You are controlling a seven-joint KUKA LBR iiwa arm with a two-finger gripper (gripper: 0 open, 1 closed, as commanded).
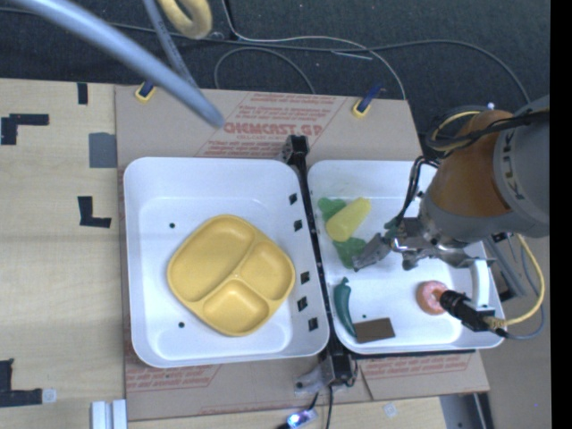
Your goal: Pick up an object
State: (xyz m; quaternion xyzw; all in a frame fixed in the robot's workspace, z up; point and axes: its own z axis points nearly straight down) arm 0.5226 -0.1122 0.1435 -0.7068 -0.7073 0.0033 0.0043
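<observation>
While the claw (374,254) hangs at the right bin's (393,172) centre, finger state untellable, it should settle squarely over the yellow-green plastic toy (347,219) toward ten o'clock before closing.

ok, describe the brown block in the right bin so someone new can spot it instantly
Go to the right bin, then to its near wall. The brown block lies flat there, beside the dark green pepper. It's the bin's sole flat, dark rectangle; its neighbours are rounded and green, yellow or pink.

Divided plate (231,275) in left bin (143,239); toys (347,220) in right bin (393,347).
</observation>
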